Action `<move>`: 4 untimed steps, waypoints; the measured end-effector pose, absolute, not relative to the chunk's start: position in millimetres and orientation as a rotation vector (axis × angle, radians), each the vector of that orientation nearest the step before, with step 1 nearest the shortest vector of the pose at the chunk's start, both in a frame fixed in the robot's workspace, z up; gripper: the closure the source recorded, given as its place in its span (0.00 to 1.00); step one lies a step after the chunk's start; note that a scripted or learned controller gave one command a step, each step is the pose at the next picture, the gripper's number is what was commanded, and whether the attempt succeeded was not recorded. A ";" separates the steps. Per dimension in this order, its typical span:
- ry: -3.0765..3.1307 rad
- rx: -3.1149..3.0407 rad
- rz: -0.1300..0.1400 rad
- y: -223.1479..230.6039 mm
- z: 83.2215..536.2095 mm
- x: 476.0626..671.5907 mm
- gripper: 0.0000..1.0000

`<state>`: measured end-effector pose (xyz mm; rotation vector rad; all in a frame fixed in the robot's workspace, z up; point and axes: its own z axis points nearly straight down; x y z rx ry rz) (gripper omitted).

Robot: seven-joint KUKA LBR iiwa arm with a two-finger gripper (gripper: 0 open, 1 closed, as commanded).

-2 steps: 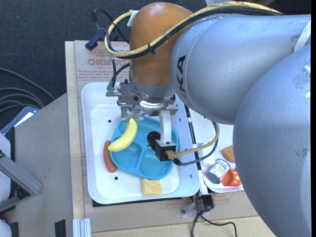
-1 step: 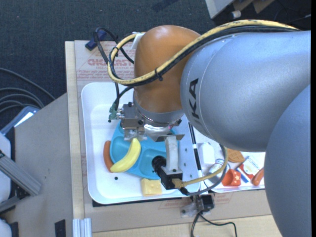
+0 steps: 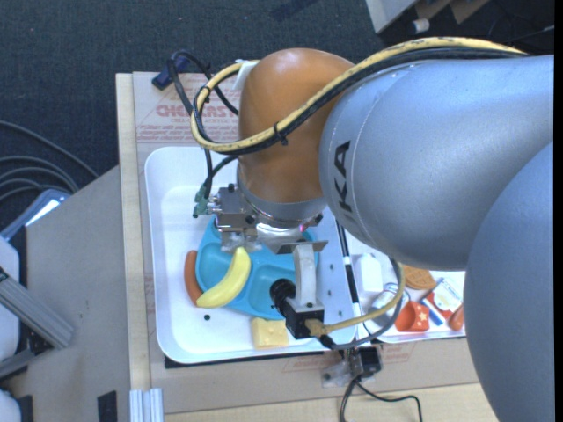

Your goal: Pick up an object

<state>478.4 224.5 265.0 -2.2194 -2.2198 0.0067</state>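
Pale yellow, block-shaped foam piece (image 3: pixel 269 332) lies nearest the camera, at the front edge of the shallow white plastic bin (image 3: pixel 167 236) on the left, just beside a black fitting of the arm's tooling. Behind it sits the curved yellow plastic banana (image 3: pixel 227 280), smooth and glossy, with a darker tip at its upper end. It rests tilted across a bright blue moulded plastic piece (image 3: pixel 215 266), touching it along most of its length. A slim orange-red sausage-shaped object (image 3: pixel 190 276) lies just left of the blue piece, against its edge. To the right, in the second white bin (image 3: pixel 453 280), small orange and red toy items (image 3: pixel 413 316) are partly visible below the arm. The two-finger gripper (image 3: pixel 255 231) hangs directly above the blue piece and the banana, under the orange band (image 3: pixel 281 130) of the grey arm (image 3: pixel 440 165). Whether it is released or clenched cannot be determined; the wrist hides it. Nothing is seen grasped.
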 end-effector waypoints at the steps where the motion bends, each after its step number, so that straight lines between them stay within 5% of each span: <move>1: -2.220 -2.220 0.005 224.6 265.5 478.5 1.00; 2: -2.221 -2.223 0.000 224.1 249.3 541.8 1.00; 3: -2.220 -2.219 0.005 224.6 243.9 488.8 1.00; 4: -2.221 -2.222 0.000 224.4 246.5 546.0 1.00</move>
